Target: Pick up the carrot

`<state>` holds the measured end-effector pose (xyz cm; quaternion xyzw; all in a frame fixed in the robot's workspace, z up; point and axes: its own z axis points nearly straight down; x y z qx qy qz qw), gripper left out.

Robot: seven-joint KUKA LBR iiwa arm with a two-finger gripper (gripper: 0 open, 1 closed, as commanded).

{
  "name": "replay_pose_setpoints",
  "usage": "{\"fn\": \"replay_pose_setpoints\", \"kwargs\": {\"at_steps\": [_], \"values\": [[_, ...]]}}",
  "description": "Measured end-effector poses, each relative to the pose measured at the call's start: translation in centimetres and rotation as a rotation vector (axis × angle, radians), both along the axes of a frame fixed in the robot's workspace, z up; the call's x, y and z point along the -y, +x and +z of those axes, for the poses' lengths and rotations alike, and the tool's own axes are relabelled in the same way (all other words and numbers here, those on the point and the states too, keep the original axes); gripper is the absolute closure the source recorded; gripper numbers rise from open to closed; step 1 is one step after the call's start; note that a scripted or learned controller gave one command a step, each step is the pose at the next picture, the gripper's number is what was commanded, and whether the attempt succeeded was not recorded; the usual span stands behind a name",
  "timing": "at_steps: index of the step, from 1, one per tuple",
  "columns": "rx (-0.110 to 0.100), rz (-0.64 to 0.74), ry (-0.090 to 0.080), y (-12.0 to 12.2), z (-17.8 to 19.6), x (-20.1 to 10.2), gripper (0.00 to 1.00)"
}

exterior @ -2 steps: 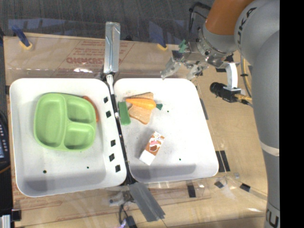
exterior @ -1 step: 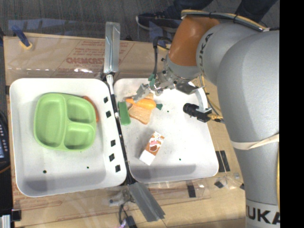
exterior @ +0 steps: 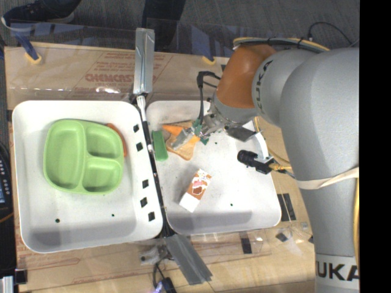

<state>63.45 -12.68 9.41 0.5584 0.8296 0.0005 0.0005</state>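
Observation:
The orange carrot lies at the back left of the right bin, close to the divider between the bins. My gripper is low over the bin, right beside the carrot's right end and partly covering it. Whether it touches the carrot is unclear. The grey arm with its orange band comes in from the right and hides the bin's back right corner.
A green block and a tan wedge sit right next to the carrot. A small brown-and-white carton lies in the bin's middle. The left bin holds a green divided plate with an orange item at its right edge.

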Motion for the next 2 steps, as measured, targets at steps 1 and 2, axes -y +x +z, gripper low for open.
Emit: {"fn": "replay_pose_setpoints", "kwargs": {"at_steps": [1, 2], "values": [[0.001, 0.003, -0.001, 0.1, 1.1, 0.0, 1.00], [0.002, 0.023, -0.001, 1.2, 12.0, -6.2, 1.00]]}}
